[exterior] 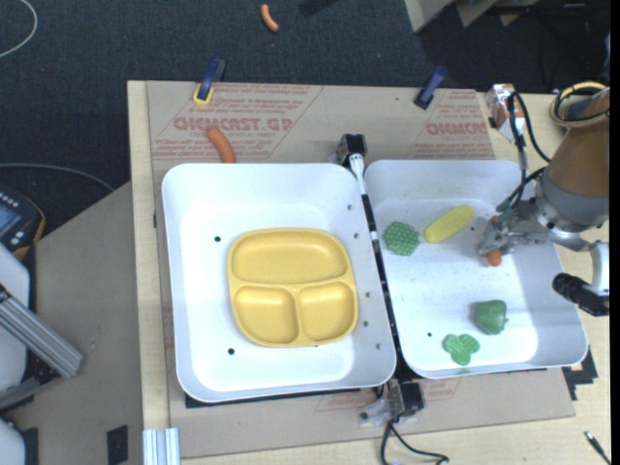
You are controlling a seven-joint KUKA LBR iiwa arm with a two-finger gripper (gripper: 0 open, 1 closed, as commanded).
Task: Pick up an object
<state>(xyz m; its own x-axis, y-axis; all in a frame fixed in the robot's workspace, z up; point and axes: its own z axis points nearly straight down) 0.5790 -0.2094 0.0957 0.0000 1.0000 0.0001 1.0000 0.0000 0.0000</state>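
My gripper [494,244] is low over the right bin [542,347], near its far right side. A small orange piece [495,257] lies right at the gripper's tip, touching or nearly touching it. To the left of it lies a yellow corn cob [449,224], and further left a round green bumpy piece [401,237]. A green pepper [490,316] and a green leafy piece [461,347] lie nearer the bin's front. The grey arm with its orange band [584,163] comes in from the right.
The left bin [194,260] holds a yellow divided plate [291,285]. An orange sausage-shaped toy [222,144] lies on the bench behind the left bin. Blue clamps [207,81] [431,87] sit at the board's far edge. A black bracket [579,294] juts in at the right bin's side.
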